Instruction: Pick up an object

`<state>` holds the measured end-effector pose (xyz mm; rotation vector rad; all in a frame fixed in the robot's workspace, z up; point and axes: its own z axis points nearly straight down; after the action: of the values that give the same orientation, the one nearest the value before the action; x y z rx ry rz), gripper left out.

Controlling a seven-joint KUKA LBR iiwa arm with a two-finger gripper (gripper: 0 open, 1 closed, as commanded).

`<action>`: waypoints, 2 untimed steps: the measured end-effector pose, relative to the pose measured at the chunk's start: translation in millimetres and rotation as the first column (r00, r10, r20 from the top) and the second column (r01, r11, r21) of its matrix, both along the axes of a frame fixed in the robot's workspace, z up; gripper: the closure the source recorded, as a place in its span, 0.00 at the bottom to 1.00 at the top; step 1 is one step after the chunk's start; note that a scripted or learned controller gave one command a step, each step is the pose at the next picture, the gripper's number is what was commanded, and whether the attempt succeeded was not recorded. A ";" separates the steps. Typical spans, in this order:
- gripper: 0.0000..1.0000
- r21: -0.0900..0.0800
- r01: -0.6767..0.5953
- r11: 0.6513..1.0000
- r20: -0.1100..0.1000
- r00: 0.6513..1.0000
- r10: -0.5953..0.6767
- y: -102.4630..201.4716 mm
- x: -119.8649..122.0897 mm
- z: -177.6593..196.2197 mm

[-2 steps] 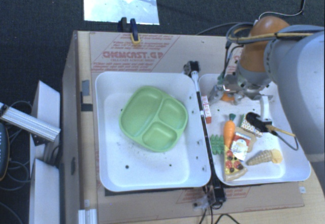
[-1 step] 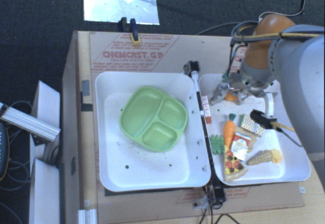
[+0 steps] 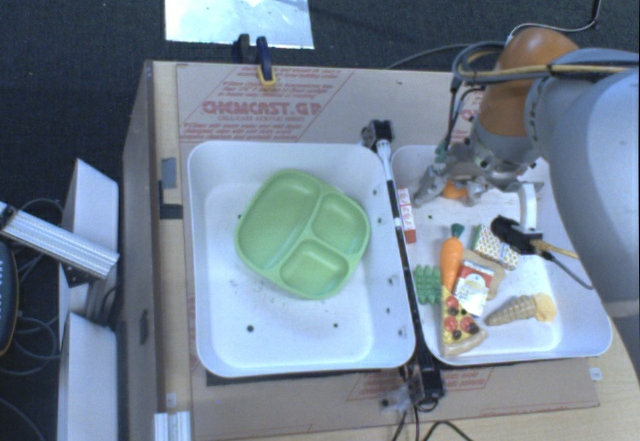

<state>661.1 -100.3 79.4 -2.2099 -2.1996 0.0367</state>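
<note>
Gripper (image 3: 452,187) low in right bin (image 3: 580,339), fingers spread, straddling small orange piece (image 3: 454,194); not pinched. Piece probably light, stiff, smooth plastic, may slip. Best grip across its middle. Carrot (image 3: 451,264) near, nearer camera than fingertips.

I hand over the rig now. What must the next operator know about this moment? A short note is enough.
Claw: low in the far part of the right bin, at a small orange thing; whether it grips cannot be told.
Things: toy carrot, pizza slice and cone lie in the right bin; a green divided plate lies in the left bin.
Done: nothing visibly lifted.
Left: grasp one object and raise it.
</note>
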 end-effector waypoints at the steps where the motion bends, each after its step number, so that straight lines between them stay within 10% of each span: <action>1: 0.00 0.003 0.000 1.000 -0.001 1.000 0.000 -1.0 0.1 -0.1; 2: 0.00 -0.002 0.000 1.000 0.001 1.000 0.000 3.6 0.1 0.1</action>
<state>661.1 -96.7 79.5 -2.2111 -2.2010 0.0379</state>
